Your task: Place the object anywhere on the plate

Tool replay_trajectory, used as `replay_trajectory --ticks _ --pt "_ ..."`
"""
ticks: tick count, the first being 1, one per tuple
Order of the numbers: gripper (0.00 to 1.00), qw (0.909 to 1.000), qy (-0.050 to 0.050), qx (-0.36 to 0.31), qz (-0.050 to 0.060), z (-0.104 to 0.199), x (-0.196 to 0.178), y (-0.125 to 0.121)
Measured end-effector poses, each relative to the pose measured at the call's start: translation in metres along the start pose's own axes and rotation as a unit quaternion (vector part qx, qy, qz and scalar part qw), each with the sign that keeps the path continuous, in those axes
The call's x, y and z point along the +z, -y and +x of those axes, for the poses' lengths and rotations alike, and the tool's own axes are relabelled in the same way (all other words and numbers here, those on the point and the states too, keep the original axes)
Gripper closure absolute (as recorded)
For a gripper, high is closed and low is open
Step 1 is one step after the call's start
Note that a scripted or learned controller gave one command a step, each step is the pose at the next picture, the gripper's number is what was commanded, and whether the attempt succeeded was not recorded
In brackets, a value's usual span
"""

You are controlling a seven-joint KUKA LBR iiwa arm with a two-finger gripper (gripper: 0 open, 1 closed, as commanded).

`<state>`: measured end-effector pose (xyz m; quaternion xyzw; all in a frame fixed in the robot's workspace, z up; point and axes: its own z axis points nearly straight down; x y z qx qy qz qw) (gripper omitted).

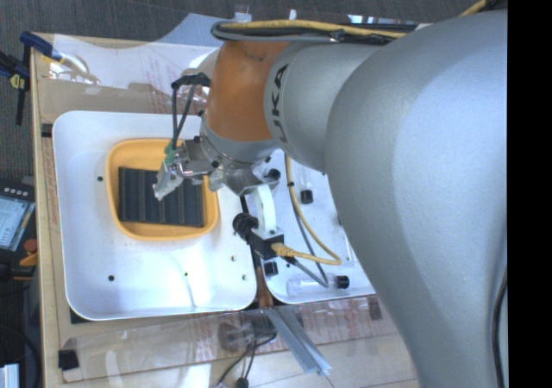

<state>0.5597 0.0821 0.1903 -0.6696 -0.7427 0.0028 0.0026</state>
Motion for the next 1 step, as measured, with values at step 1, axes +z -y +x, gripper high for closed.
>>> replay_trajectory --ticks 1 --pt "0.00 1.0000 0.000 -0.005 -0.002 -0.0485 -0.0010 -0.0132"
